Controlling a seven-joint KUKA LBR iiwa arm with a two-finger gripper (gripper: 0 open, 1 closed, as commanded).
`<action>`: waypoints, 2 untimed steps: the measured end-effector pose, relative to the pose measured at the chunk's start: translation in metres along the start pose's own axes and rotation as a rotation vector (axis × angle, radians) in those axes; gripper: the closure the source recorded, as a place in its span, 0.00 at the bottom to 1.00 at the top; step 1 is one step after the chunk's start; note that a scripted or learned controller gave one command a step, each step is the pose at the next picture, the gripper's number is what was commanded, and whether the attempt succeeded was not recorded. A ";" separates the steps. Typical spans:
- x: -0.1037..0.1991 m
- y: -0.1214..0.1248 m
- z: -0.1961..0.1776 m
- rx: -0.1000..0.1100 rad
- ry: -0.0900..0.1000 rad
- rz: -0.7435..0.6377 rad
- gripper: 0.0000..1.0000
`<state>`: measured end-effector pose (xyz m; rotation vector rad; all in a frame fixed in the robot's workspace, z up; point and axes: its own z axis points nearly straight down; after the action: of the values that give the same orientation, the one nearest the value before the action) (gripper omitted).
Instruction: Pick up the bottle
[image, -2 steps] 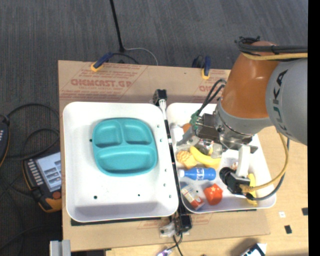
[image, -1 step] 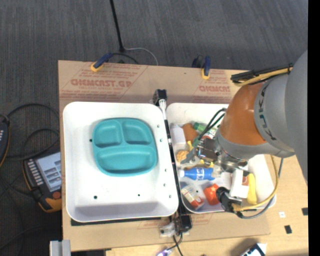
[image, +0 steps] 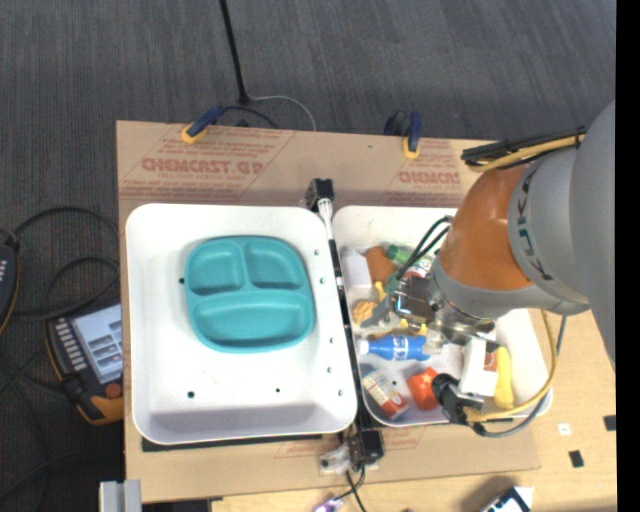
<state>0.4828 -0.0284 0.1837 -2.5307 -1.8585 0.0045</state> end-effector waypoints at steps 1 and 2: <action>0.000 0.000 0.000 0.000 0.000 0.000 0.00; 0.000 0.000 0.000 0.000 0.000 0.000 0.00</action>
<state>0.4828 -0.0284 0.1837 -2.5305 -1.8587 0.0045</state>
